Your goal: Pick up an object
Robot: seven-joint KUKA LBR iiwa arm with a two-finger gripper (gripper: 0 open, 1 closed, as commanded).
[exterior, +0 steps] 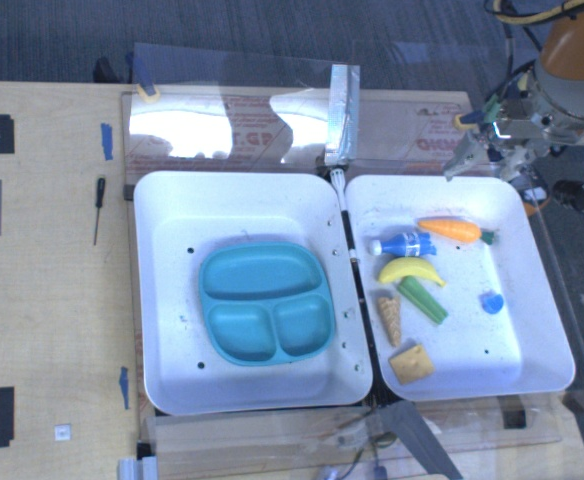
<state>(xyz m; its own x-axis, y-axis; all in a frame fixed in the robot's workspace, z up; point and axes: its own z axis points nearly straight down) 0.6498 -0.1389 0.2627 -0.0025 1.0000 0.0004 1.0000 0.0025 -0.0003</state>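
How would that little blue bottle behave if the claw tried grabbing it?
The blue bottle lies on its side, so it would probably roll if nudged. It looks like smooth plastic, likely light and somewhat slippery. The banana close beside it might get bumped.

A divided tray (265,301) lies in the left bin (162,208). In the right bin (532,358), a carrot (449,230) lies farthest, a bottle (404,244) and banana (410,269) nearer, and a cone (390,317) and bread piece (411,363) nearest.
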